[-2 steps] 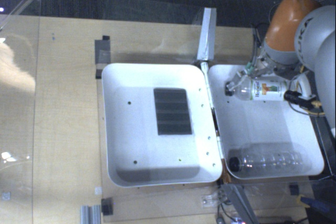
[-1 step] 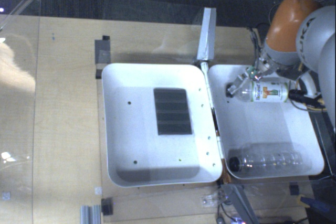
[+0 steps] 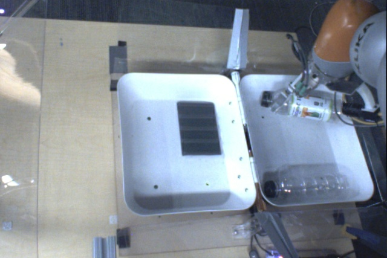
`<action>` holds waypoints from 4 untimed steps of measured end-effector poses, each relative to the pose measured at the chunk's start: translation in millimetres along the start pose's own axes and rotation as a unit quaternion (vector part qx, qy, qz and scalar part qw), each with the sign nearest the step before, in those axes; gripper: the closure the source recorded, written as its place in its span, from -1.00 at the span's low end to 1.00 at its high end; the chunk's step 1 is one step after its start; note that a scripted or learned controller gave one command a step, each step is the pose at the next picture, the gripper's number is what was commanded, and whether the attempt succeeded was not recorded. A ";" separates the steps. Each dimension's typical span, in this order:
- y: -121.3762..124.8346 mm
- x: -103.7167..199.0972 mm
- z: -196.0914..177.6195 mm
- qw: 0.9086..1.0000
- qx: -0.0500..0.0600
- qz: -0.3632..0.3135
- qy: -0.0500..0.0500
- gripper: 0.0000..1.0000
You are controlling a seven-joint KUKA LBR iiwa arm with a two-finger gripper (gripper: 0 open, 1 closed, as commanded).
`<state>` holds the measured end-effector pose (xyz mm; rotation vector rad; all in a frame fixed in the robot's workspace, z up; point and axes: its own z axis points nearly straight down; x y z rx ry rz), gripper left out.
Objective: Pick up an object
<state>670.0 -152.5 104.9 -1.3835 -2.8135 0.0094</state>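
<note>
The wooden surface (image 3: 72, 148) carries two shallow white bins side by side. The left bin (image 3: 142, 148) holds a dark ribbed rectangular block (image 3: 198, 128), lying flat near its middle. The right bin (image 3: 308, 148) sits just beside the left bin, their inner rims nearly touching.

Taking the right bin as the landmark: a small bottle with a white label and a dark cap (image 3: 302, 107) lies on its side near the bin's far edge, cap pointing toward the left bin. A larger clear plastic bottle with a dark cap (image 3: 305, 185) lies on its side along the bin's near edge, well apart from the small one.

The grey arm with its orange band (image 3: 341, 30) reaches over the far right corner of the right bin. The end effector (image 3: 300, 89) hangs just above the small bottle, apparently touching it or very close, though the blur there makes contact uncertain. How far it is spread cannot be told from this view, and no object is clearly seen between its tips.

A grey metal post (image 3: 238, 39) stands on the surface just beyond the bin's far left corner.
</note>
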 end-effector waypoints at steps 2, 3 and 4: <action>-4.6 -12.0 3.2 0.999 -0.005 0.033 0.021 -1.00; -1.9 -8.5 -6.2 0.999 -0.003 0.029 0.024 1.00; 16.6 21.1 -81.6 0.999 -0.008 0.050 -0.004 1.00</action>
